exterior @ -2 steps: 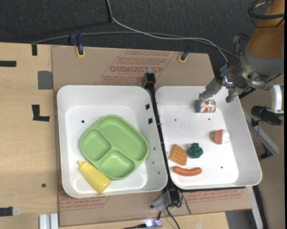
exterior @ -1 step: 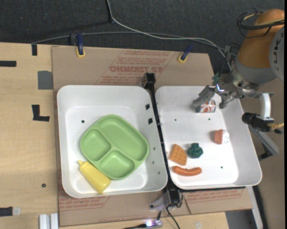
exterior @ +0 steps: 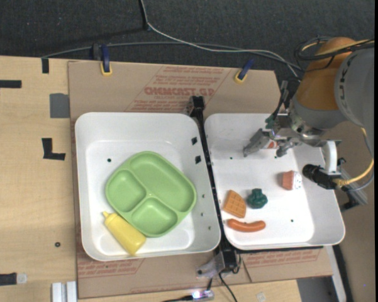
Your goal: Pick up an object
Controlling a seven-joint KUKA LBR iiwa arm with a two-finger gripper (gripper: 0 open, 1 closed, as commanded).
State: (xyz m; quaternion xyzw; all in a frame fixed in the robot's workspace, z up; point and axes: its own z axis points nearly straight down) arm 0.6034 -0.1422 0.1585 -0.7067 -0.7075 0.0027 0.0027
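My gripper (exterior: 264, 148) hangs over the upper middle of the right bin (exterior: 239, 128), its two fingers spread open with nothing between them. Below it lie a waffle-like orange piece (exterior: 234, 204), a dark green toy (exterior: 258, 199), and a red-orange hot dog (exterior: 245, 226). A small reddish block (exterior: 287, 180) sits to the right, below the wrist. In the left bin (exterior: 88, 137) rest a green divided plate (exterior: 151, 193) and a yellow bottle (exterior: 123, 232) at its lower left.
A black divider bar (exterior: 206, 162) runs between the two bins. The arm's grey body and orange band (exterior: 330, 74) fill the upper right, with cables trailing across the cardboard mat behind the bins.
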